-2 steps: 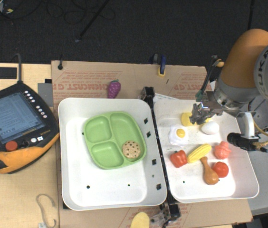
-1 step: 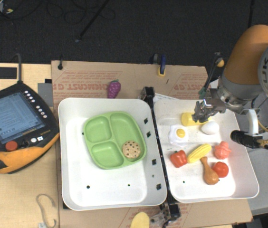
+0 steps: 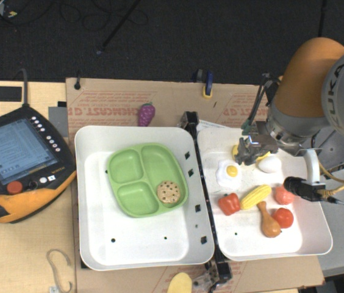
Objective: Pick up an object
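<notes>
Nearest the camera, a drumstick [image 3: 269,220] lies in the right bin [image 3: 309,246], flanked by corn [image 3: 255,196], pepper [image 3: 229,204] and tomato [image 3: 284,217]. Farther back, fried egg [image 3: 229,172]. Hand [image 3: 246,154] is low over the bin's far part, just beside the egg; finger state cannot be determined. Left bin [image 3: 99,237]: green tray [image 3: 132,170] with cookie [image 3: 169,192]

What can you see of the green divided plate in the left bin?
The green divided plate is light green, looks like matte plastic, with rounded corners and three compartments: two at the far side, one wider at the near side. It lies flat and slightly rotated on the floor of the left bin, roughly central. A chocolate-chip cookie rests at its near-right corner. Nothing else touches it.
</notes>
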`<state>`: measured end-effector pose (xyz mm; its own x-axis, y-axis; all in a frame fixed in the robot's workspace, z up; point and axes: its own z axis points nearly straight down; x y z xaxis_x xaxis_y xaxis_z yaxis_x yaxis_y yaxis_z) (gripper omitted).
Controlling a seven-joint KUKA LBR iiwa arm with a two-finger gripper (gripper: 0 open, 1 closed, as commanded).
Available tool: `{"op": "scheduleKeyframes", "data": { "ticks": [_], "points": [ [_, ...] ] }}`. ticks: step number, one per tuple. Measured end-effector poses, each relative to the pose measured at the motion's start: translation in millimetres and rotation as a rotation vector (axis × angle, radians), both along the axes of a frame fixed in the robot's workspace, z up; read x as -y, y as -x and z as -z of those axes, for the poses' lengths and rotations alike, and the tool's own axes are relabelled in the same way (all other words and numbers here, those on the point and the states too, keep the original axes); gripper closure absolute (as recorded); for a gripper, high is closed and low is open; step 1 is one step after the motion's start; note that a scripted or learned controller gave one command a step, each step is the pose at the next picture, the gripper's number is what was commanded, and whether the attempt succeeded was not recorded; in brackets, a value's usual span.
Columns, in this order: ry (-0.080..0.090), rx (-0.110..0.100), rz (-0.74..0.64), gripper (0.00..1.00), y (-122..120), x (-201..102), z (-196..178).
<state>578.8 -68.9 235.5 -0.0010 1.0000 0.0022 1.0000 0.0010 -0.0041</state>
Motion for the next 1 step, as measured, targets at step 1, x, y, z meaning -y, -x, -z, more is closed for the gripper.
{"op": "scheduleKeyframes", "data": {
  "ticks": [1],
  "points": [
    [0.000,-0.001,-0.001,1.00,31.3,-41.2,-5.8]
  ]
}}
